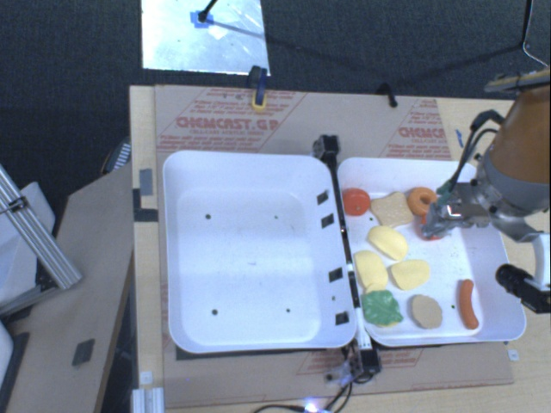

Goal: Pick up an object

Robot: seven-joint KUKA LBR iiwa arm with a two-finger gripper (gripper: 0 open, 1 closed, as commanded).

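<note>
While the tool (441,220) hangs near the doughnut (421,200) — left bin (250,166) bare.

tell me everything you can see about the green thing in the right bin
The green piece is a lumpy, bumpy-edged toy food, plastic-looking, like lettuce or broccoli. It lies flat in the right bin, in its near left corner by the divider. A pale yellow piece touches its far edge; a tan oval lies just to its right, apart. The end effector is well away from it.

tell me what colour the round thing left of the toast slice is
Red tomato slice, seen in the camera view.
</note>
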